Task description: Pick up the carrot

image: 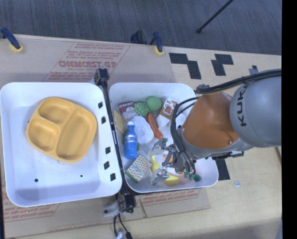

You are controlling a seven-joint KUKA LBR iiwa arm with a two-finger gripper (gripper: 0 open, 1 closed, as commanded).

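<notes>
Near edge of the right bin: I am watching the gripper hanging low over the clutter here, its metal fingers reaching toward the bin's middle. I am seeing nothing pinched in it, and I cannot tell whether it is spread or pressed together.
Under the gripper: yellow pieces and a small patterned packet are lying just beside the tips, so I am judging a downward close here as likely to catch one of these instead.
Middle of the bin: a blue bottle is lying beside a pale crumpled wrapper.
Carrot: it is lying orange and slanted, farther back than the gripper, touching the wrapper and just below a green ball.
Risk: I am expecting the crowding to be the trouble; fingers closing on the carrot could drag the wrapper along, or slip off its narrow, tapering body.
Arm: its orange band is blocking my sight of the bin's right side.
Left bin: it is holding a yellow divided plate, well apart from the work.
</notes>
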